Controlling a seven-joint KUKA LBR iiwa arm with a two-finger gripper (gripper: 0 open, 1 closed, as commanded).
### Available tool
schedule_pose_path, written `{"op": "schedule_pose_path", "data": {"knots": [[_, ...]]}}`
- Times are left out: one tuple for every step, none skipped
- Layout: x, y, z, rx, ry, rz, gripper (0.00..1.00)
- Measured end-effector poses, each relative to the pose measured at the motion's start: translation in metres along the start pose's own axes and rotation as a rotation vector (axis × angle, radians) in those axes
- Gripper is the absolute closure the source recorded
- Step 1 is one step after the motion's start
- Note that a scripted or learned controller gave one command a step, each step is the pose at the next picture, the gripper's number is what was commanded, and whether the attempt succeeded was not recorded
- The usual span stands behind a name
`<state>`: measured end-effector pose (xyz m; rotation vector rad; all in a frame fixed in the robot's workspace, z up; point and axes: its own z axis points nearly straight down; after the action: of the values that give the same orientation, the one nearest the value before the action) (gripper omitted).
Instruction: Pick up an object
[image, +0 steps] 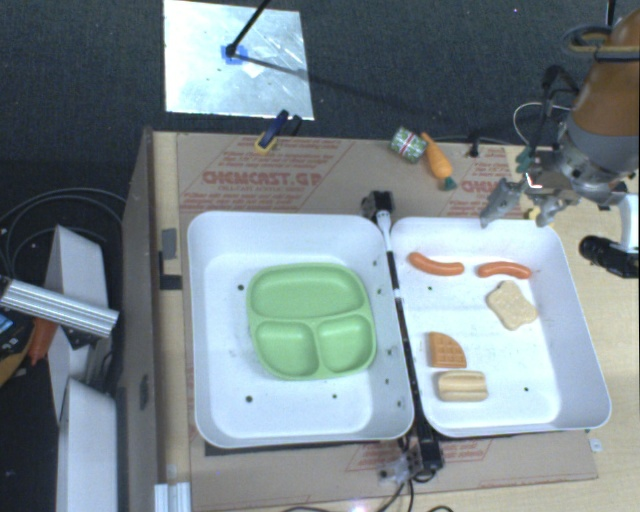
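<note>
Overhead: robot claw (522, 206) hovers at back edge of right bin (575, 330), fingers spread wide, holding nothing.
Just below claw: 2 sausages (437, 265) (504, 269); further below, bread slice (511, 304), waffle wedge (446, 350), bun (460, 385). Far left of claw: green tray (309, 320) in left bin (215, 300).

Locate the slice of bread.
In the camera view, the bread slice lies in the right bin, just below the right-hand sausage.
</note>
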<state>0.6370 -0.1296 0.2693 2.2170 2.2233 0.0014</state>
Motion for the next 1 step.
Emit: {"op": "schedule_pose_path", "data": {"knots": [[0.0632, -0.0208, 0.0864, 0.004, 0.002, -0.002, 0.0]]}}
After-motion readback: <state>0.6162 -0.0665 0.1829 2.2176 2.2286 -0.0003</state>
